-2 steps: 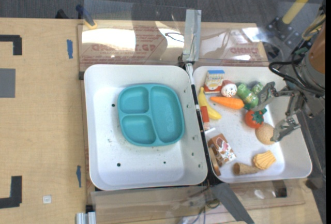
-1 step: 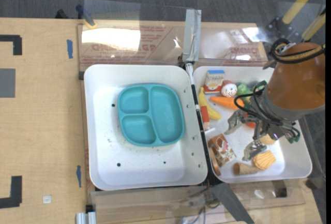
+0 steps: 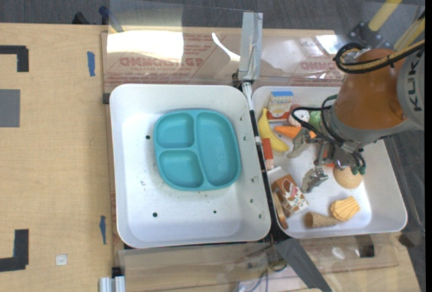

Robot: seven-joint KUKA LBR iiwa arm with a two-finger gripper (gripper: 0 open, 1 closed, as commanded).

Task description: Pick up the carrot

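Orange carrot (image 3: 289, 130) lies beside hand (image 3: 314, 176), seemingly untouched.

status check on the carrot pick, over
end effector low in right bin, nothing seen in it. carrot by the banana, up-left of it, not grasped. toy food crowds around.

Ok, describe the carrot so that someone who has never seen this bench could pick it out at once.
Look in the right-hand white bin, in its upper left part near the divider. Just below the small milk carton and right of the yellow banana lies the carrot: a small orange taper, the only plain orange piece there.
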